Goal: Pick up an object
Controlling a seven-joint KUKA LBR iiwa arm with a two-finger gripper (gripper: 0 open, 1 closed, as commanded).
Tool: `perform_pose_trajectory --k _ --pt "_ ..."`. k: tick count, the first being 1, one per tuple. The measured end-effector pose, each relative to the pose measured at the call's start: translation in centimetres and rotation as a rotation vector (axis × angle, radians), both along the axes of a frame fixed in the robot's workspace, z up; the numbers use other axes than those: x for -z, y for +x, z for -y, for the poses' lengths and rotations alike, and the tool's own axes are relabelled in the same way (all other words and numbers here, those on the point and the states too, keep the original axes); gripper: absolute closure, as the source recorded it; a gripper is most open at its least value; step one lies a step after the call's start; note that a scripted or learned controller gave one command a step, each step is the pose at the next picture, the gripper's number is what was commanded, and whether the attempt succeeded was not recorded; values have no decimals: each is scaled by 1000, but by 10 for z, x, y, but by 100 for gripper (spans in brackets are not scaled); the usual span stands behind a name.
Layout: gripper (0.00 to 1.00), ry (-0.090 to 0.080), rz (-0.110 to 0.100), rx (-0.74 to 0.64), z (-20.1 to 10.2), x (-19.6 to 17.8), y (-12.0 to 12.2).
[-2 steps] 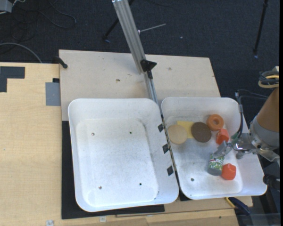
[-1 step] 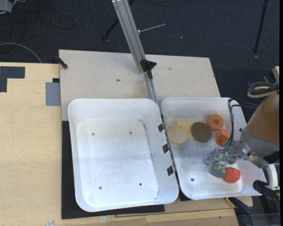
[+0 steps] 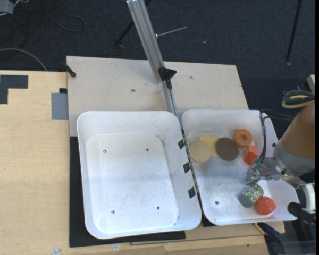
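The gripper hangs low over the right bin, near its right wall. I cannot tell how it is set, because it is small and blurry here. Nothing can be seen held in it.

Right under the gripper, a bit toward the front, lies a small grey-green thing. It is the closest one to grab. It looks round and lumpy, maybe soft, and probably light. It may roll or slip, so a hold across its middle seems best. A red ball sits touching it or just beside it, toward the front corner. That ball looks smooth and could roll away if bumped.

Just behind the gripper is a small red-orange piece, and behind that an orange ring. Farther left lie a brown disc, a tan disc and a flat yellow piece partly under them. The discs look flat and hard to get under.

The left bin sits beside the right one.
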State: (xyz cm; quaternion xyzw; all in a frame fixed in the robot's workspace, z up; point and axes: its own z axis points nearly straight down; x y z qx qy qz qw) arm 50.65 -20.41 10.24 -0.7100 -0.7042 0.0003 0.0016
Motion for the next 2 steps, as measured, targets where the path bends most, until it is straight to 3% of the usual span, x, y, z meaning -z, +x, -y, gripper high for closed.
perform_pose_trajectory --k 2 --pt "100 -3 5 -8 10 -105 1"
